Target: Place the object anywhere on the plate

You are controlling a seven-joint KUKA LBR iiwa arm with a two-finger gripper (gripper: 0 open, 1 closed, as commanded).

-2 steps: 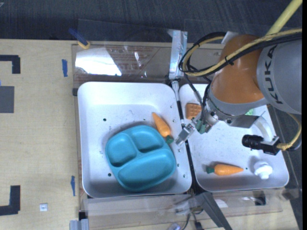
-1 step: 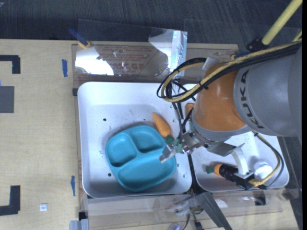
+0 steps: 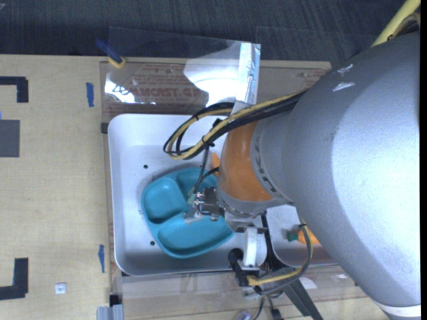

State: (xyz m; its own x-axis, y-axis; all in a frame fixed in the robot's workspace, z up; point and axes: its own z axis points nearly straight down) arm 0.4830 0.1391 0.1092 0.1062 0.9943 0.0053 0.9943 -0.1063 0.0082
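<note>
Bench carries white bin (image 3: 127,179); teal plate (image 3: 170,212) inside. We see arm (image 3: 247,165) over plate, gripper (image 3: 203,205) masked, grip unreadable, object hidden. We advise releasing low, over plate's flat section.

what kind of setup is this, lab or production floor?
Most likely a robotics lab test cell. A grey arm with an orange band reaches over a shallow white bin holding a teal divided plate. The bin sits on a plywood bench with tape marks, beside dark carpet.
</note>
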